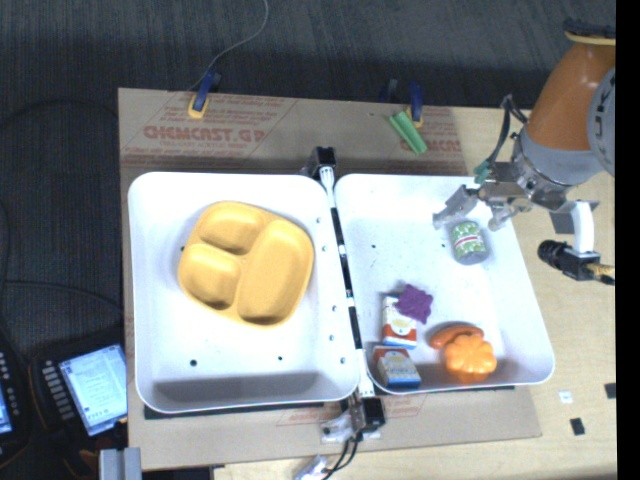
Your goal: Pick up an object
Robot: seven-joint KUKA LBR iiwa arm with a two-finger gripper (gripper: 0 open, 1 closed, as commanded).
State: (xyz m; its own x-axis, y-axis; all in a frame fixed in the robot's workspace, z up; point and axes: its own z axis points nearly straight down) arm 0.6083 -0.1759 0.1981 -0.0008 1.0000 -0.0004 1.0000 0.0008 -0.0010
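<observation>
The gripper (474, 208) hangs with fingers apart over the far part of the right bin (520, 298), just above a small green-and-white can (468, 241). The round can may roll or squirt aside if the fingers close off-centre.

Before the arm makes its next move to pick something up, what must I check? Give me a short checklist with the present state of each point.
1. Gripper is above the right bin: ok.
2. A target lies near it: ok, the small green and white can is just below the gripper.
3. Can stands apart from the other things: ok, the purple toy and the orange toy lie farther down.
4. Something is held already: cannot tell.
5. Yellow tray is out of the way: ok, it sits in the left bin.
</observation>
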